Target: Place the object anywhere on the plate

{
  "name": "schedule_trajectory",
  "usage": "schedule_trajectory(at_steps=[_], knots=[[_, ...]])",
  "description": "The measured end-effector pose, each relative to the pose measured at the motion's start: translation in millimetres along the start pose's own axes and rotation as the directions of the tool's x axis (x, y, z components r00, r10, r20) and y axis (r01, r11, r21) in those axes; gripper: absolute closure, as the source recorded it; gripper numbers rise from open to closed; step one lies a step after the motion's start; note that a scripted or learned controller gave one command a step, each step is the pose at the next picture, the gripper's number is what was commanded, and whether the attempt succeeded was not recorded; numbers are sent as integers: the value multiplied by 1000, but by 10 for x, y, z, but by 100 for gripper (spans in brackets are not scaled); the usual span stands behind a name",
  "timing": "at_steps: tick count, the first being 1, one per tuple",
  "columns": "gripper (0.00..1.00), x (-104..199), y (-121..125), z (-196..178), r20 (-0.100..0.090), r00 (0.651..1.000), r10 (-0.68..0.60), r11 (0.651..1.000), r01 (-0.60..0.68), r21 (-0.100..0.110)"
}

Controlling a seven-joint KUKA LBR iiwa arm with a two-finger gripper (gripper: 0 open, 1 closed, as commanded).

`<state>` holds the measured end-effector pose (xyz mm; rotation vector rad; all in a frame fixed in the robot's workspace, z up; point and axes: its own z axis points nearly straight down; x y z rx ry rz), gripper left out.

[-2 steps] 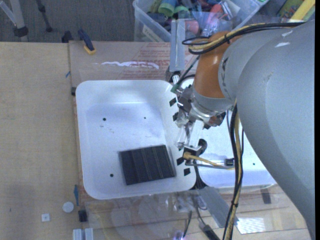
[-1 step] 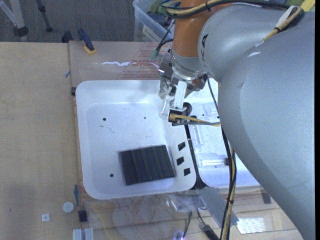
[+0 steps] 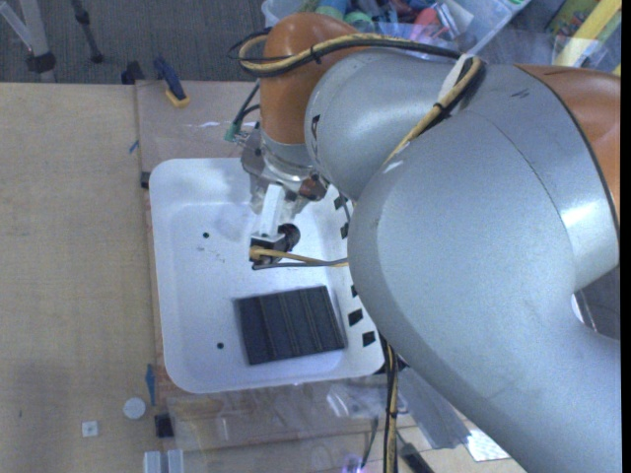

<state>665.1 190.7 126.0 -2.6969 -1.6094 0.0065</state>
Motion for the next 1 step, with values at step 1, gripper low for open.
schedule_trajectory(at_steps=[1], knots=[[100, -347, -707, -295, 1, 965, 263, 965, -263, 2]])
